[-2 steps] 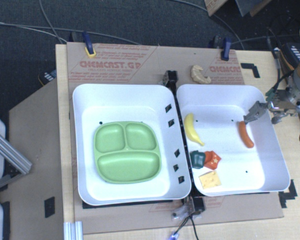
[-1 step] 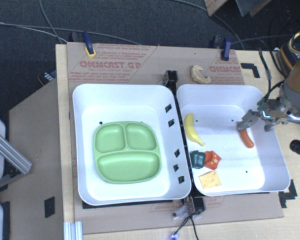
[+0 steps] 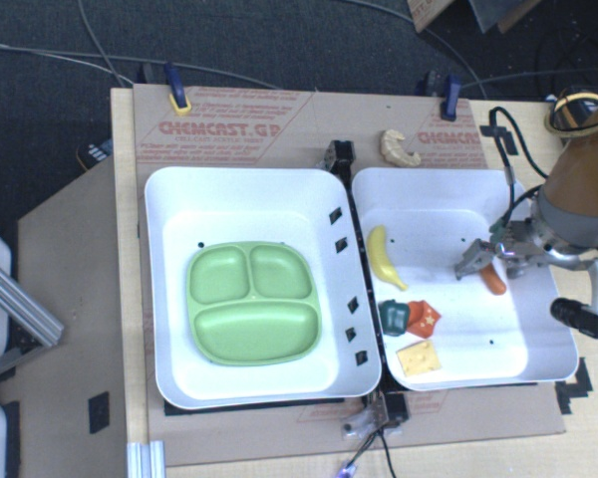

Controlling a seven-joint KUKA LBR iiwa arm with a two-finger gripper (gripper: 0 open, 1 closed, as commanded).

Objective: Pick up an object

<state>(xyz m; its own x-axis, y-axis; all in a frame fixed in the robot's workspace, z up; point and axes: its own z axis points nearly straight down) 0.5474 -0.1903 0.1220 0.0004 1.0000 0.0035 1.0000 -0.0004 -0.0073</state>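
Orange carrot-shaped toy point(image 3: 494, 281), whereabouts?
Lying in the right shallow white bin point(image 3: 448, 217), toward its right side, just below the gripper point(image 3: 488, 264) and touching it or nearly so.

Gripped, then?
Cannot tell. Gripper low over the bin floor, right at the toy's upper end, but open or closed not readable from above.

Anything else in that bin?
Yellow plastic banana point(image 3: 383, 259) near the left wall. Below it a dark teal block point(image 3: 393, 316) touching a red block point(image 3: 424, 318), then a pale yellow wedge point(image 3: 419, 358) near the front edge. All well apart from the gripper.

And the left shallow white bin point(image 3: 174, 227)?
Holding a light green divided plate point(image 3: 254, 302), flat, three compartments.

On the cardboard-covered tabletop point(image 3: 229, 127) itself?
Small beige curved piece point(image 3: 401, 147) just behind the right bin.
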